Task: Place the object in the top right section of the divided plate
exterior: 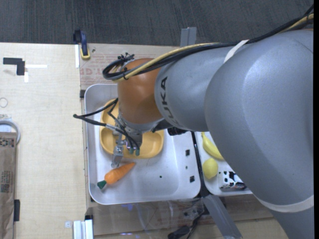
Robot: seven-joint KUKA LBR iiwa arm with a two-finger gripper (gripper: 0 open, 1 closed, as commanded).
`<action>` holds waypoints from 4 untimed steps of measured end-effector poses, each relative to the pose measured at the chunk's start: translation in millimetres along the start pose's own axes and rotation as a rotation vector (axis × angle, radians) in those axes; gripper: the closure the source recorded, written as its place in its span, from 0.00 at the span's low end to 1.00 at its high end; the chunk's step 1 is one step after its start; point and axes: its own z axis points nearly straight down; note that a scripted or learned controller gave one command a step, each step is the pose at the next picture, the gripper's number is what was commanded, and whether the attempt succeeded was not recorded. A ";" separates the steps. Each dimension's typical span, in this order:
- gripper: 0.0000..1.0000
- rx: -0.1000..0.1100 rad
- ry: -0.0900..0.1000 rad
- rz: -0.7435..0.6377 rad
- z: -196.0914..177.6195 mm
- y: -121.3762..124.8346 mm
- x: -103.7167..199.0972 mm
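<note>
A yellow divided plate [152, 146] lies in the left white bin [149, 185], mostly covered by the arm's orange wrist. My gripper [119, 156] hangs at the plate's near-left edge, pointing down toward the bin floor. An orange carrot with a green top [117, 175] lies on the bin floor just below the gripper, slanting from lower left to upper right. The carrot's upper end sits close under the fingertips, and the view does not show it held.
The right bin [219, 188] holds a yellow banana [209, 146], a yellow lemon-like fruit [210, 168] and a black-and-white toy [230, 179]. The big grey arm covers most of the right side. A wooden bench spreads to the left.
</note>
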 end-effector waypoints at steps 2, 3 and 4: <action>0.00 0.018 0.068 0.084 -1.5 -8.9 -38.6; 0.00 0.001 0.002 0.202 -20.5 -98.9 40.9; 0.00 -0.005 -0.009 0.309 -2.6 -39.0 67.0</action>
